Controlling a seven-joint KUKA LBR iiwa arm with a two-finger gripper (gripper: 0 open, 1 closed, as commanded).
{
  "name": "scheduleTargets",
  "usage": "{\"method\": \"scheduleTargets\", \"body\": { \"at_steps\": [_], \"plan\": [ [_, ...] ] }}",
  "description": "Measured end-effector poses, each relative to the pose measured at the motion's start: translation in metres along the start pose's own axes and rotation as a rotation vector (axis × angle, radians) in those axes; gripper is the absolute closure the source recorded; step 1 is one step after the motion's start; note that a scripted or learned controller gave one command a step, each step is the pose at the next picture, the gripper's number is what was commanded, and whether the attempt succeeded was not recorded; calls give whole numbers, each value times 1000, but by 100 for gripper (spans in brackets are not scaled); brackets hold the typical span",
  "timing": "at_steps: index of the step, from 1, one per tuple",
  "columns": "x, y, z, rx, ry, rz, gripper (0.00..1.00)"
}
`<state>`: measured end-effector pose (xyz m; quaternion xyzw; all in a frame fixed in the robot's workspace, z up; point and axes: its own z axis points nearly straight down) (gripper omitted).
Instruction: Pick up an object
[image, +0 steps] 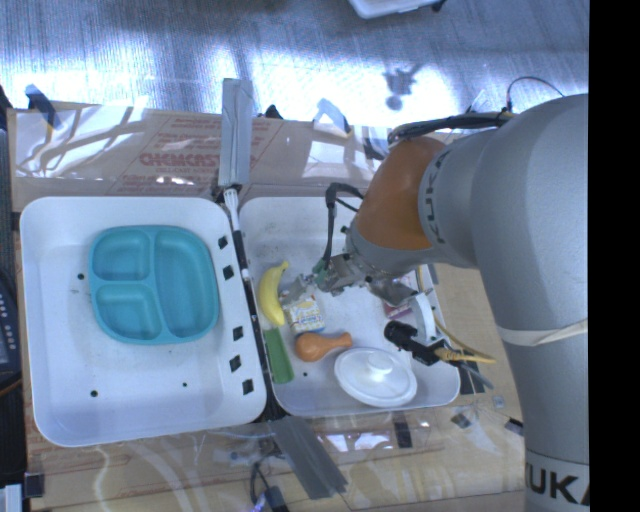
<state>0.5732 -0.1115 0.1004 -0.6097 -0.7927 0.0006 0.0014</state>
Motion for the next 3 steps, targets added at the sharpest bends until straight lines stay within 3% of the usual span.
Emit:
{"method": "scheduleTargets", "body": {
  "at_steps": [1, 2, 3],
  "plan": [
    [18, -30, 11, 3, 1, 225, 0],
    [18, -30, 4, 7, 2, 222, 100],
    [6, -34, -121, 0, -1, 234, 100]
  ]
}}
